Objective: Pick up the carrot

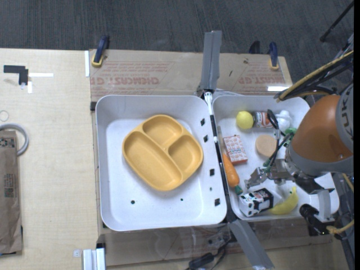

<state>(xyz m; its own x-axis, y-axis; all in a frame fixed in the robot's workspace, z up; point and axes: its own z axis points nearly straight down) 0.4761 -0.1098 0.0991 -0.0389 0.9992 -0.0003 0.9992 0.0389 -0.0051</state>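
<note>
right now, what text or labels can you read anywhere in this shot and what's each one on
"CHEMCO": red print, upside down, on the cardboard sheet behind the bins; the smaller line under it is too blurred to read.
Pink box in the right bin: printing too small to read.
Small bottle beside the lemon: label unreadable.
Black and white carton: pattern only, no legible words.
Brown paper bag at the left edge: dark print, illegible.

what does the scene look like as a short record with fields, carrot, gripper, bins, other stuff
carrot: carrot lies along the left wall of the right bin, not held
gripper: gripper low over the right bin, just right of the carrot
left bin: left bin holds a yellow divided plate
near the carrot: red box, black and white carton, banana
far end of right bin: lemon, tan disc
</note>
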